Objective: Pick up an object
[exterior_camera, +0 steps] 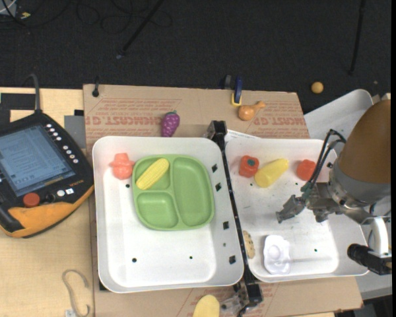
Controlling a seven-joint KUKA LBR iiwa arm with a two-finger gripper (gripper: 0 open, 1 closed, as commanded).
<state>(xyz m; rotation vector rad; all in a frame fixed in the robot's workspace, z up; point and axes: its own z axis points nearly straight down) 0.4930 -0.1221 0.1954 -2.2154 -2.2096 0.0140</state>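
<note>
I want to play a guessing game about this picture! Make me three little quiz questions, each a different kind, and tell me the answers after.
1. True or false: the corn lies in a compartment of the green tray.
2. Which bin is the gripper over? A) left bin B) right bin C) neither
3. Fill in: the white object sits near the ____ edge of the right bin, as the camera sees it.

Key: 1 true. 2 B. 3 bottom: it lies below the gripper, while the yellow toy and the two red toys lie along the top.
</note>
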